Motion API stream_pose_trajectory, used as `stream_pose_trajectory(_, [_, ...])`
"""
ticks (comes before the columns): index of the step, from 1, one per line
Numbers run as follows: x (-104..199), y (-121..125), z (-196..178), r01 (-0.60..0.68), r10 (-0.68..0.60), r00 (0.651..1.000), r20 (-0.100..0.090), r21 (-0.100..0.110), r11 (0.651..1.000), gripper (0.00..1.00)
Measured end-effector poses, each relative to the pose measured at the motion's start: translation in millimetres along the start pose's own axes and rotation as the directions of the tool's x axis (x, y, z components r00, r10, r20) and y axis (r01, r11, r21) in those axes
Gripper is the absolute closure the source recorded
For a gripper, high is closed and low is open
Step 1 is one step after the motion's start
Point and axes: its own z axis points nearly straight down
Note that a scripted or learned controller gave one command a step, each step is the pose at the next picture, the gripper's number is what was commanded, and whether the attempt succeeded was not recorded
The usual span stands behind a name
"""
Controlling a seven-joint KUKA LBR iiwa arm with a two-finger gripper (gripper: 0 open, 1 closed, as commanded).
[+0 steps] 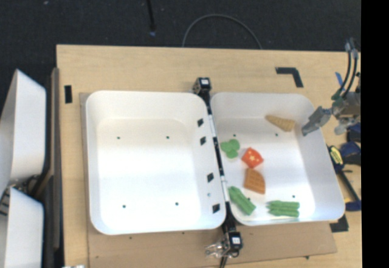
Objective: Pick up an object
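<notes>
Two white bins on the wooden surface (152, 66): left bin (97, 157); right bin (304, 109) holding six items: one tan cone (280, 121) far, one red block (252, 157), one orange wedge (254, 182), three green pieces (230, 148) (242, 200) (283, 208). Tool (316, 120) at right bin's right rim; grip state cannot be told.

This was a robotics lab setup: a plain wooden bench (152, 66) on dark carpet, two white bins (97, 157) clipped side by side, black corner markers (290, 75) taped to the board, and a loose cable (222, 24) snaking over the floor behind.
</notes>
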Motion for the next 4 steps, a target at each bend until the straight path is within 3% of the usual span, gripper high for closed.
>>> stream_pose_trajectory(1, [46,20,149,0.004,-0.004,1.0,-0.006,0.012,1.0,0.0])
stream_pose_trajectory(2, [113,14,187,0.005,-0.005,1.0,-0.004,0.003,1.0,0.0])
stream_pose_trajectory(3, [108,16,172,-0.002,0.002,1.0,-0.001,-0.005,1.0,1.0])
stream_pose_trajectory(4, [210,1,78,0.011,-0.011,1.0,-0.005,-0.009,1.0,1.0])
